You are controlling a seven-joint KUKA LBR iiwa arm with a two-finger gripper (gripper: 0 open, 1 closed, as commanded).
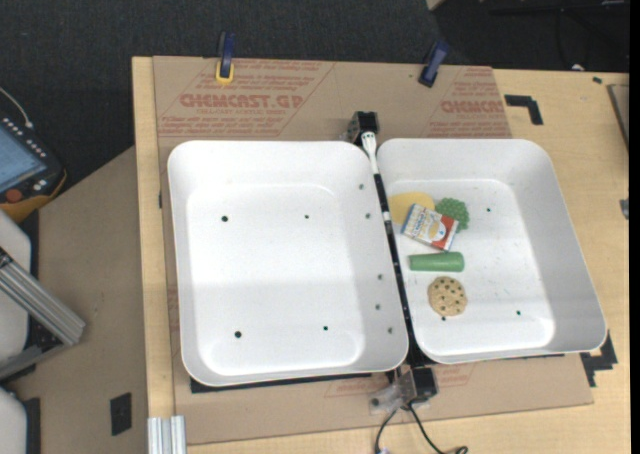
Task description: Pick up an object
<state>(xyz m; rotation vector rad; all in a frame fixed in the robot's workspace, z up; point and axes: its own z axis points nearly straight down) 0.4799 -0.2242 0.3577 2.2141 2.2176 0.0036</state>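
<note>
White plastic makes up the two shallow bins sitting side by side on the brown cardboard-covered bench (300, 87). The right-hand white bin (530, 242) holds every loose item, all gathered close to the black divider strip (385, 232) where the two bins meet. Nearest that strip lies a flat yellow rounded piece (407, 207), and a small white carton with red and blue print (431, 229) rests partly over it. A green bumpy toy resembling broccoli (453, 210) touches the carton on the side away from the strip. Just below the carton, a green cylinder (436, 262) lies on its side, pointing away from the strip. Below the cylinder sits a round tan cookie with dark chips (447, 296), apart from it by a small gap. The left-hand white bin (190, 242) lies on the other side of the strip. Two blue clamps (226, 52) grip the far edge of the cardboard. The claw's state cannot be told.
</note>
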